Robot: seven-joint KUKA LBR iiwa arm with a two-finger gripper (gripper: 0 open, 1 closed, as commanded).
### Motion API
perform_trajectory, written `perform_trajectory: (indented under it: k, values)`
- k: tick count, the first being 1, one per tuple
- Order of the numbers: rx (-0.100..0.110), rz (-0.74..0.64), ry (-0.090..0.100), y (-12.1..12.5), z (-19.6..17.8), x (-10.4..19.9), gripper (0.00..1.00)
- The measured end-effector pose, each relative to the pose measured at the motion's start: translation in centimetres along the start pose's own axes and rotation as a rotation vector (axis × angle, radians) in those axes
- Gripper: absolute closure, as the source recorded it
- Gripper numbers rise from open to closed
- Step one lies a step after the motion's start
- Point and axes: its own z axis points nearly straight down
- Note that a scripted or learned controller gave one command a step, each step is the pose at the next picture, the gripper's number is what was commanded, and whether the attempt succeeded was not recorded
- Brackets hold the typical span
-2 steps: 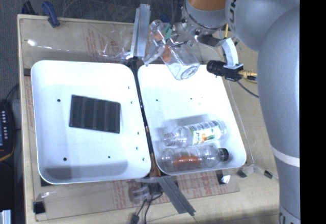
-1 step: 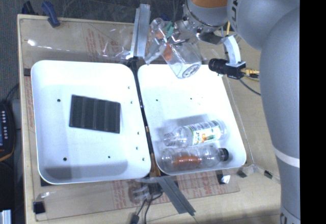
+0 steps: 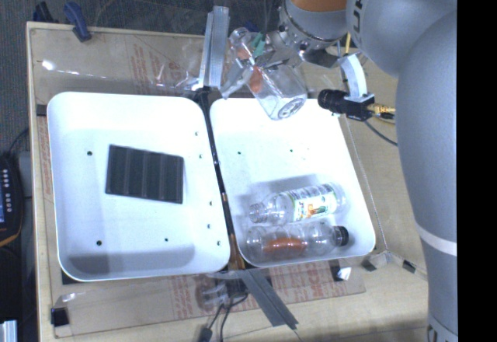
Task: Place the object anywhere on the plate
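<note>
Right bin, near end: two clear bottles are laid side by side. Left bin: a dark plate is laid flat. Far rim: a clear cup is clamped between the jaws of the gripper, aloft. Carrying is judged in hand; leftward travel over the plate is called for.

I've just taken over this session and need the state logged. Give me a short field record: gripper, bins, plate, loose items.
gripper: raised over the right bin's far edge, a clear plastic object between its fingers
left bin: holds a dark ribbed plate, lying flat, nothing on it
right bin: two clear bottles side by side at its near end
task: not yet done
</note>
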Motion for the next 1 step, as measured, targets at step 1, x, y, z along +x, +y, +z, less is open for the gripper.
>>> perform_trajectory:
  k: [1]
  values:
    - [-0.018, -0.302, -0.002, -0.49, 9.27, 3.72, 0.00]
